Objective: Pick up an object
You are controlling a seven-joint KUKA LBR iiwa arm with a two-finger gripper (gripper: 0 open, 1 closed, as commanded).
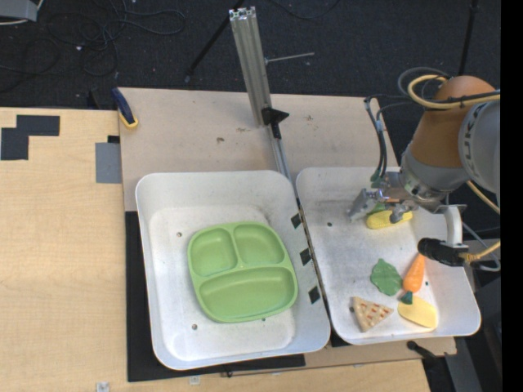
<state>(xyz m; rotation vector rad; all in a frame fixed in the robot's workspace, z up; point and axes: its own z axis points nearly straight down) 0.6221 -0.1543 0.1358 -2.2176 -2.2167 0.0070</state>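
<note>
On the table, the left white bin (155,219) carries a green divided plate (242,271) lying flat near its middle, its three compartments bare. Just beside it, the right white bin (335,251) holds the small things: a pizza-slice toy (371,312) near the front edge, a green leafy piece (386,277) behind it, an orange carrot (415,273) to the right of that, and a yellow wedge (419,312) at the front right corner. Toward the bin's back right corner, the pincer (384,205) sits low over a yellow object (381,218), touching it from above; whether its fingers are apart or clamped on it I cannot tell.
</note>
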